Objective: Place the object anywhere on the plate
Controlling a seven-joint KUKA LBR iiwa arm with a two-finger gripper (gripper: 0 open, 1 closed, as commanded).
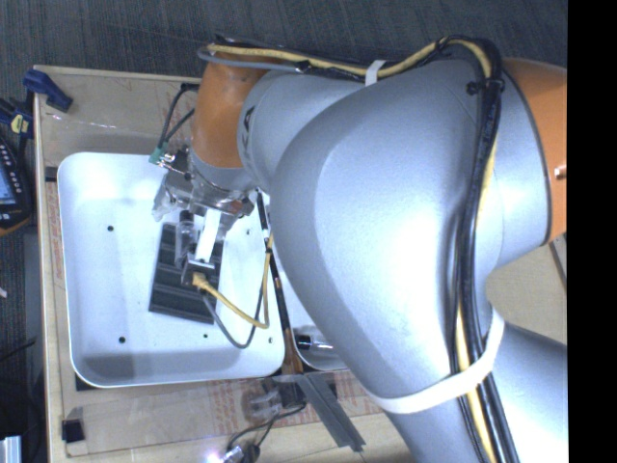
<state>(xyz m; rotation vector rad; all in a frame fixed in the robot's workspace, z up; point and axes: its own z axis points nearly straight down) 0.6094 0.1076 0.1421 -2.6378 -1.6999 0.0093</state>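
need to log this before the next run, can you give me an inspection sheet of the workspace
surface: wooden bench bearing a shallow white bin on the left; a second bin is mostly hidden behind the arm.
job's things: a dark ribbed rectangular object lies in the left bin, under the gripper; plate cannot be made out.
clutter: nothing seen in the left bin besides the dark object.
grippers: gripper hangs low over the dark object; whether it holds it cannot be told.
cables: a yellow cable loops below the gripper; black and yellow cables run along the grey arm.
surroundings: blue clamp at the bench's far left corner; dark floor beyond.
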